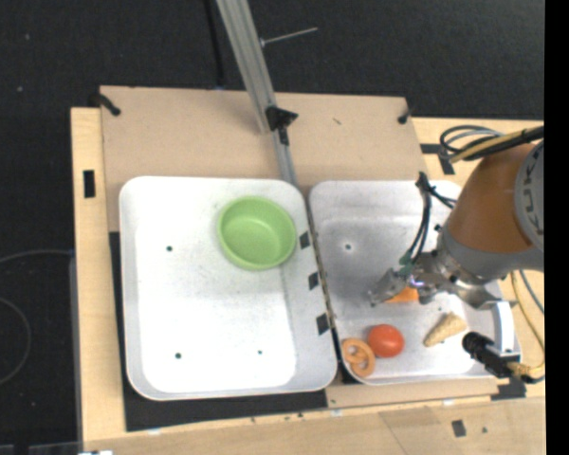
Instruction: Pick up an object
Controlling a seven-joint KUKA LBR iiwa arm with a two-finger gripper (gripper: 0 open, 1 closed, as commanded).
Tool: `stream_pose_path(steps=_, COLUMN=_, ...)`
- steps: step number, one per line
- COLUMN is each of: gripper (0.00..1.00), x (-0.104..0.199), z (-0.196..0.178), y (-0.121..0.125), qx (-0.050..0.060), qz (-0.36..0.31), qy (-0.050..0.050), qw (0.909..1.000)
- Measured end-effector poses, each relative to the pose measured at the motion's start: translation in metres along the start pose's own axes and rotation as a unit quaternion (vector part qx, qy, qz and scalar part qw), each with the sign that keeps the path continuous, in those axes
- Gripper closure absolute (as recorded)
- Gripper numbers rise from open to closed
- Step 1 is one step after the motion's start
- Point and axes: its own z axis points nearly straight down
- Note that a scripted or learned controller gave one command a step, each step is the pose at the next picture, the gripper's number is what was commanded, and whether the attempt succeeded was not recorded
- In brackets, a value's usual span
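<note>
My gripper [399, 292] is low over the middle of the right bin [360, 211], reaching in from the right. A small orange object [407, 296] shows right at its tip, partly hidden by it; whether it is held is unclear. In front of the gripper lie a red tomato-like ball [386, 340], a brown pretzel-shaped piece [357, 356] at the bin's front left corner, and a beige wedge [445, 330] to the right.
The left bin [171, 349] holds a green bowl [257, 233] near its back right corner. A grey pole [251, 60] slants up from between the bins. The divider between the bins [315, 273] lies left of the gripper.
</note>
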Motion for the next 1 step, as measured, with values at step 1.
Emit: stream_pose_path(steps=1, gripper=0.00, x=-0.0013, z=0.0452, y=0.0004, qx=-0.002, qz=0.000, qy=-0.001, qw=1.0000)
